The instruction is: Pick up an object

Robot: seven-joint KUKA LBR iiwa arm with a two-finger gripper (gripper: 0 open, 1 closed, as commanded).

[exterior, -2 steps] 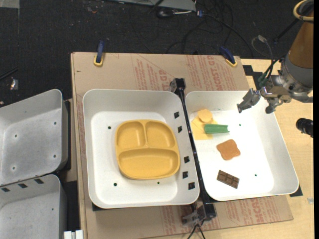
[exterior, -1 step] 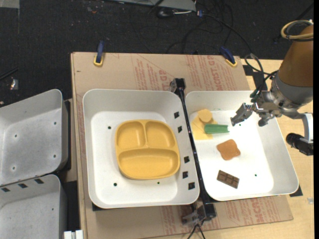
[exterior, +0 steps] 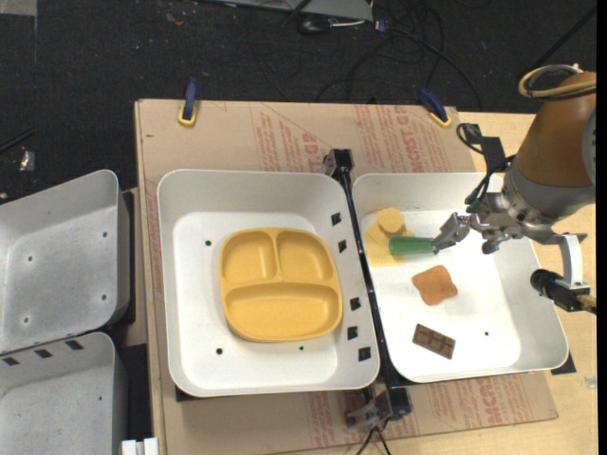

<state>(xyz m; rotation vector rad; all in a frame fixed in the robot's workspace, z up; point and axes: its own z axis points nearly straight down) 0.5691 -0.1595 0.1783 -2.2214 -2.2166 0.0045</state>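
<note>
Over the right bin, the pincer meets a green object's end; its grip cannot be told.

Bare floor of right bin beside biscuit and chocolate.

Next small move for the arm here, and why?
Probably ease the pincer down and slightly left over the green piece, then close. The tip sits at that piece's right end in the right bin, and nothing shows between its fingers. The brown piece and chocolate bar lie farther away, so green looks like the nearest target. How high the tip is above it I cannot tell.
</note>
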